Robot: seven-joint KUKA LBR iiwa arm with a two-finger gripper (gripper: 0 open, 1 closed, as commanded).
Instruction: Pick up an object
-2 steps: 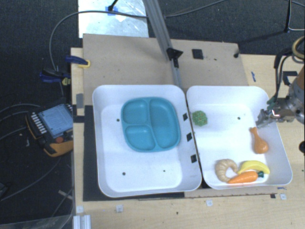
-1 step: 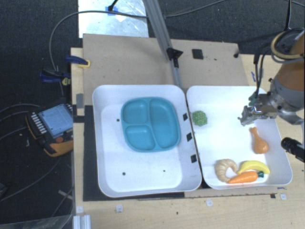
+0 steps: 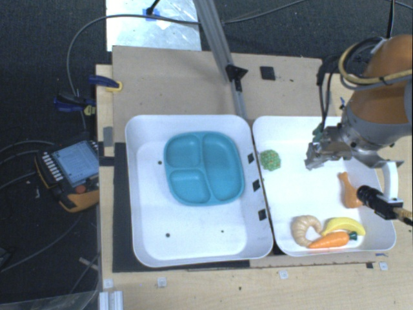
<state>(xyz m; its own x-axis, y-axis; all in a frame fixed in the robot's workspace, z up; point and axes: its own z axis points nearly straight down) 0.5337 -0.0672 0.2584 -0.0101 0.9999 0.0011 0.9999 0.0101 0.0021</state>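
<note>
Overhead, a metallic end effector, grip state unclear, above the smooth right bin near a knobbly green ball.

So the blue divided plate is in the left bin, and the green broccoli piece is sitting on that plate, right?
Not quite. The blue divided plate is in the left bin, but the green broccoli piece lies in the right bin, near its left wall, not on the plate. The camera view shows this.

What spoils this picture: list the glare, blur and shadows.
Camera view: glare washes out the shiny sheet at the top; the gripper is soft and slightly blurred; lighting on the white bins is even, with faint shadows; the green ball looks grainy.
</note>
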